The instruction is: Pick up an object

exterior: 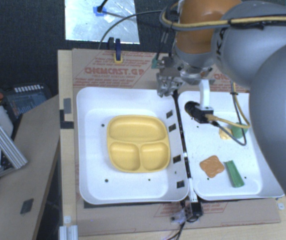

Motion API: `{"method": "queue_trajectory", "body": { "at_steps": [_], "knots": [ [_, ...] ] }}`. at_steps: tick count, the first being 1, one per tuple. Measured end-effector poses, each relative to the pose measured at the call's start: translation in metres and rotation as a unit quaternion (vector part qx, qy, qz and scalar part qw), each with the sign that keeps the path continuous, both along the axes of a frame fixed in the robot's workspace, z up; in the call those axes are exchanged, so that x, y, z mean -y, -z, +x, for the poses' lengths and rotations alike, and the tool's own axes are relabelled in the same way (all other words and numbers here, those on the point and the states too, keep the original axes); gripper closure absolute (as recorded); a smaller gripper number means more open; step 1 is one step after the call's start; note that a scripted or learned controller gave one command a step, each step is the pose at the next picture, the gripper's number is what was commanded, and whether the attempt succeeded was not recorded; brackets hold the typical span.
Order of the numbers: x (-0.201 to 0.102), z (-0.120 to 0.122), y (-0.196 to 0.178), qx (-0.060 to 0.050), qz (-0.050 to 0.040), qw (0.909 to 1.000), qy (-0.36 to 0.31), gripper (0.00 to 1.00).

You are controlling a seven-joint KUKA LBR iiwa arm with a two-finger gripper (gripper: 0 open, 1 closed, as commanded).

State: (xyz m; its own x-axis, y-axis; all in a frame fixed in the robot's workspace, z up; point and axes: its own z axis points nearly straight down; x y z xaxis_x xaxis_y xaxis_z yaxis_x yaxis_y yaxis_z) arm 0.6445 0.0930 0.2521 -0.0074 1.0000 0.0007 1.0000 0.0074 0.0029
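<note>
Reaching in from the right, a grey arm with an orange band hangs its end effector (pixel 167 90) over the far edge between two shallow white bins; whether it is open cannot be told. A yellow three-compartment plastic tray (pixel 137 143) lies in the left bin (pixel 90 134). In the right bin (pixel 248 184), a flat orange-brown piece (pixel 212 166) lies just beside a green stick (pixel 234 173).

A shiny foil sheet (pixel 101 13) lies beyond the bench's far edge. A blue-and-yellow clamp (pixel 117 50) sits at the far edge. A keypad box (pixel 25 99) rests off the left edge.
</note>
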Motion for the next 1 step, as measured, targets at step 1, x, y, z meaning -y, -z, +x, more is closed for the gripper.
{"method": "queue_trajectory", "body": {
  "at_steps": [1],
  "knots": [
    [0.0019, -0.0001, 0.0003, 0.0, -0.0001, 1.0, 0.001, 0.0]
  ]
}}
